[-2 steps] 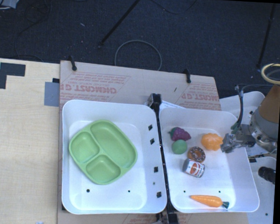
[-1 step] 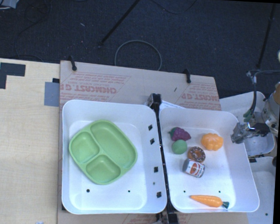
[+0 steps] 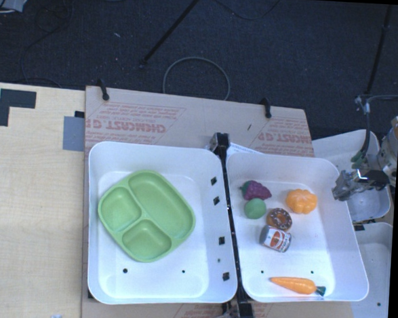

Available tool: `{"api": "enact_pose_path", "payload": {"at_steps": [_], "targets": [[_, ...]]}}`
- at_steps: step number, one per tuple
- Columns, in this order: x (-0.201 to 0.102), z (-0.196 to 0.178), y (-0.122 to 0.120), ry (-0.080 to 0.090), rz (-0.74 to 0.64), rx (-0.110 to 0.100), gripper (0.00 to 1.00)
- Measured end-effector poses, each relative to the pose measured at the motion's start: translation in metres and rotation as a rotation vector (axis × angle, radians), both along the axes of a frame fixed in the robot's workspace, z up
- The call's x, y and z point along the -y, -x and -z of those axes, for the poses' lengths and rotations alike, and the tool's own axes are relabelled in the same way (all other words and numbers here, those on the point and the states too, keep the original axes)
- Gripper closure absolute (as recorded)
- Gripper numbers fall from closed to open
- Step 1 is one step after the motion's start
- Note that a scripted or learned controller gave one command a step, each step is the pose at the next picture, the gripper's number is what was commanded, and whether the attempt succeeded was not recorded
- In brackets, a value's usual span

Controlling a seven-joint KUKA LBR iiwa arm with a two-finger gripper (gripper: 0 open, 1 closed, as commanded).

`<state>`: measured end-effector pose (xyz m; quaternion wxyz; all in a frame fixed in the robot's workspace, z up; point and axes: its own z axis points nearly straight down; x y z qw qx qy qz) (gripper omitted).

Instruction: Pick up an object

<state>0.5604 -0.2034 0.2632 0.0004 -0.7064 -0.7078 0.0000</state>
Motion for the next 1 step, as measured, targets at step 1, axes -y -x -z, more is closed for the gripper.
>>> {"api": "enact_pose_path", "payload": {"at_steps": [1], "targets": [[-0.0473,0.0063,-0.0032,-0.003,-0.002,-0.003,1.00]]}}
